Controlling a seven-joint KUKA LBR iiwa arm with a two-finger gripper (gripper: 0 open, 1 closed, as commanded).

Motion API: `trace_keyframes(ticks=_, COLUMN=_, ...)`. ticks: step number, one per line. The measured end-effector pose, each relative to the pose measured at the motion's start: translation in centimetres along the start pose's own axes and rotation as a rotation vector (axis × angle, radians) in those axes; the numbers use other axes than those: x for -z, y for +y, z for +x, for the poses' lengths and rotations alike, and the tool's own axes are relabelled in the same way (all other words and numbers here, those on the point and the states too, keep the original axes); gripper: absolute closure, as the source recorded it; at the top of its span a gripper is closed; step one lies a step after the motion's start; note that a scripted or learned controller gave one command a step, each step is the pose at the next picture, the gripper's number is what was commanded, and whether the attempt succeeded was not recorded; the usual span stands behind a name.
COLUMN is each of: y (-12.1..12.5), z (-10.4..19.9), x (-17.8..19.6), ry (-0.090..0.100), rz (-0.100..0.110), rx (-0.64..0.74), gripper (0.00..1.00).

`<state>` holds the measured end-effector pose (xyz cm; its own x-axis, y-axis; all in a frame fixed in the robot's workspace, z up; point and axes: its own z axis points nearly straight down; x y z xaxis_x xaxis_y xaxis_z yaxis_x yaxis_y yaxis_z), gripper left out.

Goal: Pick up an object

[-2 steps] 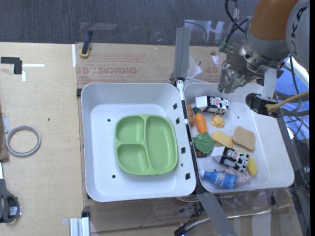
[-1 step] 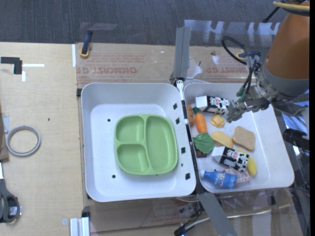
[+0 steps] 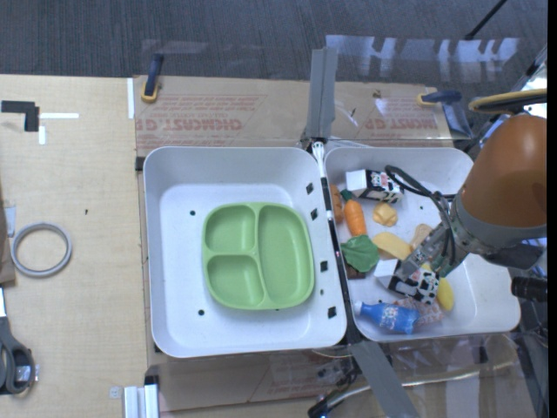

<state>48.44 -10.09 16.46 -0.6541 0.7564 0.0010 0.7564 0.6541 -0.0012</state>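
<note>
Tape roll (image 3: 39,249) and scissors (image 3: 12,366) lie on the bench (image 3: 78,320)

Object: black-and-white toy cow (image 3: 416,284), lying in the right bin (image 3: 487,316), touching the yellow banana (image 3: 445,295).

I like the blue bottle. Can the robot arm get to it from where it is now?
Probably yes. The blue bottle lies on its side at the near edge of the right bin, with nothing on top of it. The gripper hovers just above and beside it, over a black-and-white toy.
</note>
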Motion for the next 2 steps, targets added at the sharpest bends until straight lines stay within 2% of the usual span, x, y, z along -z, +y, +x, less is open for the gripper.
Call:
trace_keyframes(ticks=1, y=0.3, z=-0.5, x=-5.5, ry=-0.026, rz=-0.032, rx=-0.149, gripper=1.0)
trace_keyframes(ticks=2, y=2.9, z=-2.3, x=-5.7, ry=-0.022, rz=-0.034, rx=-0.418, gripper=1.0)
